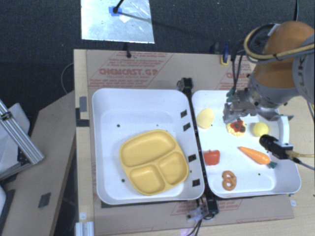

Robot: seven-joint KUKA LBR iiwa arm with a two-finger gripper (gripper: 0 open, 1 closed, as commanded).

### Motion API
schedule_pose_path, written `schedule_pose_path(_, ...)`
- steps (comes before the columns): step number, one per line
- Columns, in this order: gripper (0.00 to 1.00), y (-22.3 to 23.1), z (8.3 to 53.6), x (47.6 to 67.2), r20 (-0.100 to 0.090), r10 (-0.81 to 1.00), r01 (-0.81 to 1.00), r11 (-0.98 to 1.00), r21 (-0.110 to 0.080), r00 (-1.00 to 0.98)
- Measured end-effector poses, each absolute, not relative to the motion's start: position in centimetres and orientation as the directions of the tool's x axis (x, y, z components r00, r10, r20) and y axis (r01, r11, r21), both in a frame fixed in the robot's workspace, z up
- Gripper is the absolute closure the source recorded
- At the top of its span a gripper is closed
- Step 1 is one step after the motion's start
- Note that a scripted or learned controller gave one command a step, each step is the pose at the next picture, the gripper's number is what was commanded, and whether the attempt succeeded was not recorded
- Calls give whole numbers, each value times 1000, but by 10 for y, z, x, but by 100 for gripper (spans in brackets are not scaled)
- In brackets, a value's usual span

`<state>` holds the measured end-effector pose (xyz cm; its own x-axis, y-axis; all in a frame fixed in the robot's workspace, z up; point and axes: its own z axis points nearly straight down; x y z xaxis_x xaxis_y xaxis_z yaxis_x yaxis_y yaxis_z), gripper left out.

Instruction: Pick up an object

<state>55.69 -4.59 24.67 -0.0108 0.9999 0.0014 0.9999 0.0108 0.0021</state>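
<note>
My gripper (234, 115) hangs low over the back of the right bin (285, 181), reaching in from the right. Directly under its tip lies a small red and yellow toy (237, 128); I cannot tell whether they touch. A pale yellow lemon-shaped piece (205, 117) lies to the gripper's left, and a small yellow ball (260, 129) to its right. Nearer the front lie an orange carrot (254, 155), a red pepper piece (211, 157) and a brown pretzel (228, 179).
The left bin (106, 132) holds a yellow three-compartment plate (153, 160). A black divider rail (194, 132) runs between the bins. A black cable fitting (273, 147) sits at the right bin's right wall. A shiny metal sheet (117, 14) lies beyond the bench.
</note>
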Motion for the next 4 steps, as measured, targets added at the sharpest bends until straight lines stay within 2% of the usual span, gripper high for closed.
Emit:
schedule_pose_path(3, 100, 103, 227, 596, 1, 1000, 1000, 9, 2, -9)
schedule_pose_path(4, 0, 100, 227, 595, 0, 1000, 1000, 6, 1, -6)
